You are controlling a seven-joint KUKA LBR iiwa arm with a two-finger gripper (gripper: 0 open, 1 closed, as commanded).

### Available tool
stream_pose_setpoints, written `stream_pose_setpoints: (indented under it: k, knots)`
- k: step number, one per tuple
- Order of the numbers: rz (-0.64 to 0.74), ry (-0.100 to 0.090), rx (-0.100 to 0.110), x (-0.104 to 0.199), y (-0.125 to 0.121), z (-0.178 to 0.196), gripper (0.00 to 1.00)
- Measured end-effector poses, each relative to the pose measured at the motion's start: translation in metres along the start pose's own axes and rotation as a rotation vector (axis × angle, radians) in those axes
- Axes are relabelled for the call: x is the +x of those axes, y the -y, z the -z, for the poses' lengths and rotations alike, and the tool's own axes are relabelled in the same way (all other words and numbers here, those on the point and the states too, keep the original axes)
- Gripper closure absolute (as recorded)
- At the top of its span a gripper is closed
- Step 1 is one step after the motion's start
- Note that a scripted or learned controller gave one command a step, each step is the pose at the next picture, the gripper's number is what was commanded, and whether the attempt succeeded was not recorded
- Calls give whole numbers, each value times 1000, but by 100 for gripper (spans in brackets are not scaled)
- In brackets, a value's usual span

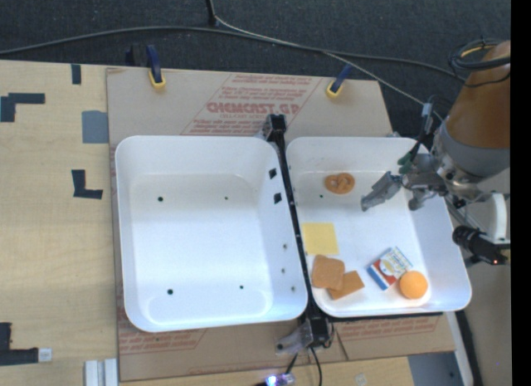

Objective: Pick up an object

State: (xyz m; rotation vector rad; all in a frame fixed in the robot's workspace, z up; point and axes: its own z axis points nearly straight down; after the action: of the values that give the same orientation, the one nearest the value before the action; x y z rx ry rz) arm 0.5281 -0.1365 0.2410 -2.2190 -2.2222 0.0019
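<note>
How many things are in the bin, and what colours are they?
Brown: 3 (pretzel, two crackers)
Yellow: 1 (flat square)
Orange: 1 (ball)
Red, white and blue: 1 (small packet)
Total: 6, all in the right bin.

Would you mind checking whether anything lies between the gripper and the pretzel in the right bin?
Nothing visible does. The gripper hangs over the right bin, with only bare white floor between it and the pretzel to its left.
</note>
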Motion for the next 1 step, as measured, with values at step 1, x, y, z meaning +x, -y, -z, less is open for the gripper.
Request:
stream_pose_setpoints:
  k: [1]
  knots:
    - [3,-2,5,30,-45,-142,0]
